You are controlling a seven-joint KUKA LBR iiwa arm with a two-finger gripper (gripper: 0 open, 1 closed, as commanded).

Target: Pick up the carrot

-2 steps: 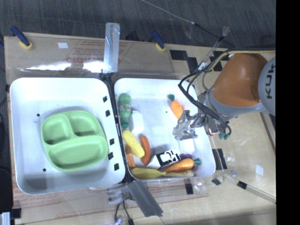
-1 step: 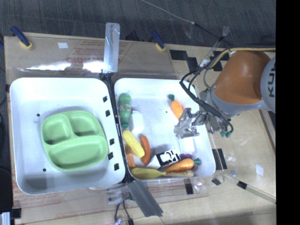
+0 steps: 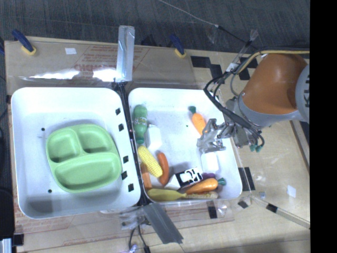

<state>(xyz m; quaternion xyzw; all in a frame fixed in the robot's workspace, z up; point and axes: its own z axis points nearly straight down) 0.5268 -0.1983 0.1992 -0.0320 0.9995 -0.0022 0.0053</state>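
The carrot [image 3: 198, 122] lies free in the right bin [image 3: 174, 96], just beside the gripper [image 3: 210, 139], whose finger state I cannot tell; it should centre over the carrot, across its width, before descending.

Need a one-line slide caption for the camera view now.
The hand hovers beside the carrot in the right bin; green tray sits left.

Left bin [image 3: 21, 141]: green divided tray [image 3: 81, 156]. Right bin [image 3: 168, 95]: green bottle [image 3: 140, 121] far left, corn cob [image 3: 149, 161], sausage [image 3: 164, 167], banana [image 3: 166, 194] along near wall.
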